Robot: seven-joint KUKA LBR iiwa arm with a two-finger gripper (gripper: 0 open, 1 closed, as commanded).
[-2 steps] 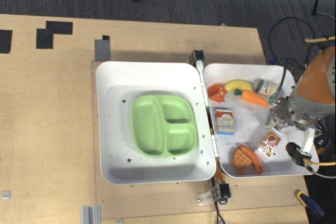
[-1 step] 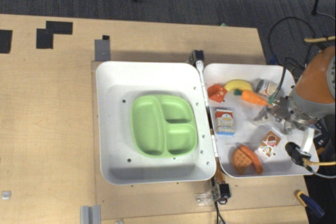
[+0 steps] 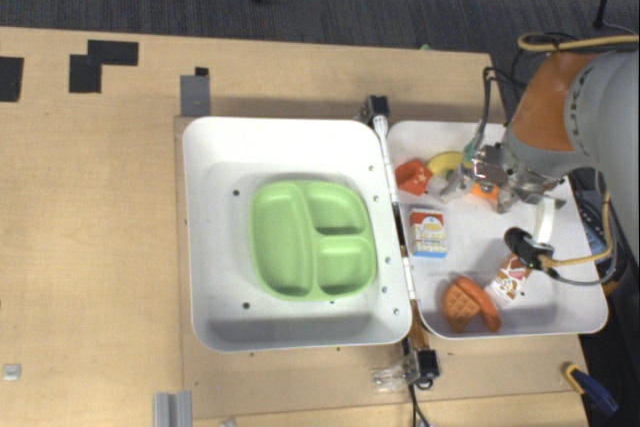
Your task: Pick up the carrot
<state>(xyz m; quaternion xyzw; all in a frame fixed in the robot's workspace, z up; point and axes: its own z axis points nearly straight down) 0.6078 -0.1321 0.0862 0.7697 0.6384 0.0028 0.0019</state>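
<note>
1. Left bin (image 3: 205, 215): you've got a green divided plate (image 3: 312, 237) in the middle.
2. Right bin (image 3: 585, 315): red item (image 3: 413, 177), banana (image 3: 445, 161), small carton (image 3: 428, 233), waffle (image 3: 463, 300), packet (image 3: 510, 280).
3. Carrot (image 3: 486, 194): orange bit right under the gripper (image 3: 488, 177), top of right bin.
4. Gripper: can't tell how wide or if it's got anything.

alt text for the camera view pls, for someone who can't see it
A grey robot arm reaches from the right over the right white bin, its gripper low among toy foods near a yellow banana. The left white bin holds a green divided plate.
</note>
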